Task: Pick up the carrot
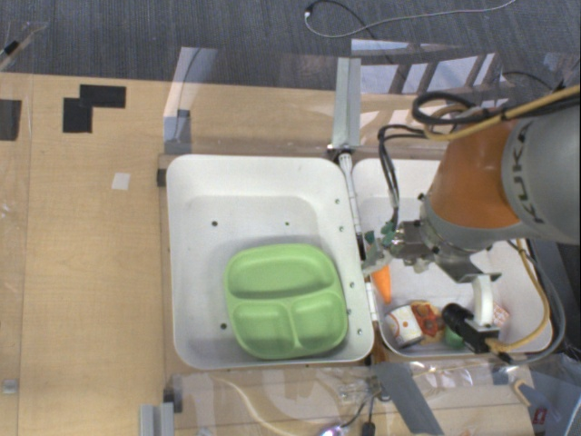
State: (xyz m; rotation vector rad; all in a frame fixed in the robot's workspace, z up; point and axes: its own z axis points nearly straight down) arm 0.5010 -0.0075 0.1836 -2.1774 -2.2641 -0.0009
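Observation:
The carrot (383,285) is a short orange piece in the right bin (368,184), close against its left wall. My gripper (374,257) hangs directly over the carrot's upper end, low in the bin and touching or nearly touching it. The arm's grey and orange wrist covers the middle of the right bin, and the gripper's tip is dark and small, so I cannot make out how it stands around the carrot.
The left bin (195,207) holds a green divided plate (286,300). In the right bin's front corner lie a small white can (403,324), a red and yellow item (425,315) and a green item (451,337). A metal divider (346,116) runs between the bins.

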